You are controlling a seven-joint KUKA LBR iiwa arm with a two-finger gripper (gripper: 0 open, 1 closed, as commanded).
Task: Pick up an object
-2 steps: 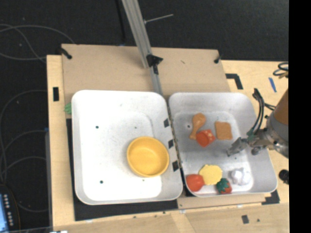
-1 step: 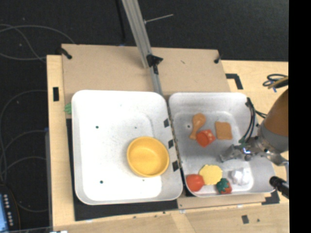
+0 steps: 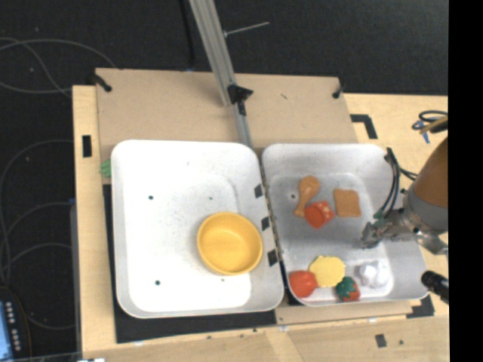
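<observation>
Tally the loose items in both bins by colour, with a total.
Yellow: 2, the bowl and a yellow piece
Orange or tan: 2, drumstick shape, tan slice
Red: 2
Red-and-green: 1
Clear or whitish: 1
Total: 8

Arm [image 3: 434, 191] entering from the right, wrist angled down-left; gripper [image 3: 370, 236] lowered, finger state not discernible.

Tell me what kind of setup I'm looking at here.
Most likely a lab bench for robot grasping trials: two shallow white bins sit side by side on a wooden board, toy food lies in the right one, and loose cables trail across the dark floor.
</observation>
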